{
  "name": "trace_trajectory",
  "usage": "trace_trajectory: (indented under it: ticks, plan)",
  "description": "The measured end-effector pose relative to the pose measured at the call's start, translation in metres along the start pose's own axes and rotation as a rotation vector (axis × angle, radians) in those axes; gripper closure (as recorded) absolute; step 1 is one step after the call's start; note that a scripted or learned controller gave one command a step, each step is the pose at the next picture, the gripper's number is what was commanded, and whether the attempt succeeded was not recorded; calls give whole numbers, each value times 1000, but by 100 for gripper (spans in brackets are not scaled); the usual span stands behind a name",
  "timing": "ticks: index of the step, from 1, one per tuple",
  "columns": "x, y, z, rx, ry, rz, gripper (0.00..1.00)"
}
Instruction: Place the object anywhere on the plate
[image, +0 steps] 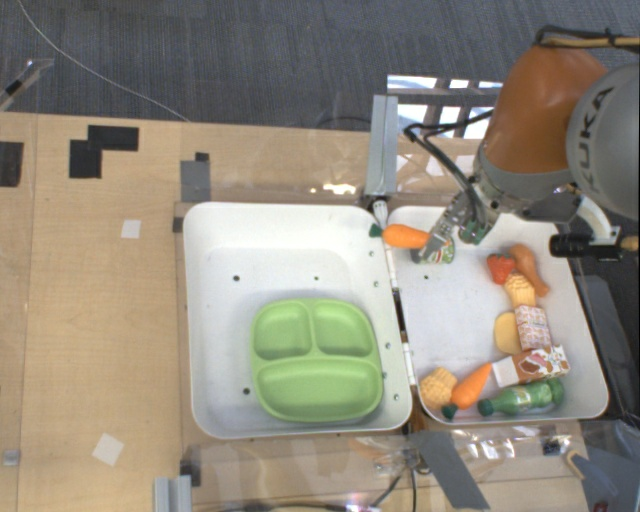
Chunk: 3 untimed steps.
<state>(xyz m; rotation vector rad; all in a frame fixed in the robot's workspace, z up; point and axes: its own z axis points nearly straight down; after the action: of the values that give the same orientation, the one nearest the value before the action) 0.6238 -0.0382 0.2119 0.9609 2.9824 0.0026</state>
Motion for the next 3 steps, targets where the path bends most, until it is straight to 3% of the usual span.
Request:
trace_trajectory:
  ticks: [1, 2, 3]
  plan:
    - [24, 46, 26, -2, 2, -217, 100]
    - [113, 25, 25, -2, 3, -402, 100]
    - [154, 46, 26, -2, 3, -551, 100]
